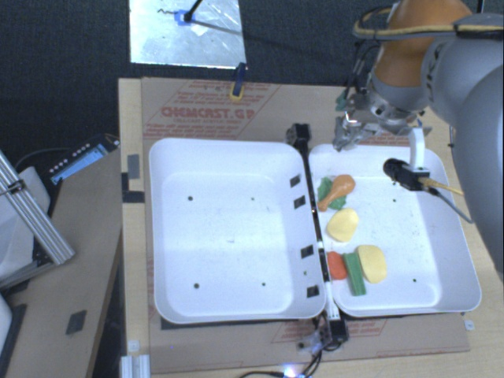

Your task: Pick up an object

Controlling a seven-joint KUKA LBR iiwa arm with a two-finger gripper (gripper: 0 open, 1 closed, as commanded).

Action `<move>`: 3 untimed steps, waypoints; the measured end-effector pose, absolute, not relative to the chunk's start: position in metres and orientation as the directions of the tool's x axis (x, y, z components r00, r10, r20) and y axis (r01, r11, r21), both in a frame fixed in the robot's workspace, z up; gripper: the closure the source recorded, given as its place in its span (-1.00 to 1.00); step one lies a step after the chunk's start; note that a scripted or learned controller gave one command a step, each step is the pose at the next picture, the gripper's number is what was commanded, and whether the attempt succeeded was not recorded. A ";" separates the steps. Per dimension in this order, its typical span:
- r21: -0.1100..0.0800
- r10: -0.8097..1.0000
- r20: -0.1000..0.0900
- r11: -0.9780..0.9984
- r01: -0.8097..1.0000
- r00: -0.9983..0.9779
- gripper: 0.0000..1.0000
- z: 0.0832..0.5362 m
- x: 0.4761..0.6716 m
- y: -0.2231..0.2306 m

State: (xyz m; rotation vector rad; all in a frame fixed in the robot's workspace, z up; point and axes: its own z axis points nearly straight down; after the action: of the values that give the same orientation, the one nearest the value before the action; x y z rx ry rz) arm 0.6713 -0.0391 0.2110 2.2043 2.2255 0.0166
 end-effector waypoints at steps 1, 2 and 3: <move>0.023 1.000 -0.002 0.006 1.000 -0.006 1.00 0.401 0.670 -0.045; 0.022 1.000 0.000 0.008 1.000 -0.008 1.00 0.547 0.642 -0.018; 0.004 1.000 -0.003 -0.005 1.000 0.005 1.00 0.536 0.639 -0.100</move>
State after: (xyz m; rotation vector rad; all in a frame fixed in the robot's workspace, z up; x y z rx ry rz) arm 0.6388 -0.1003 0.5355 2.2237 2.2130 0.0012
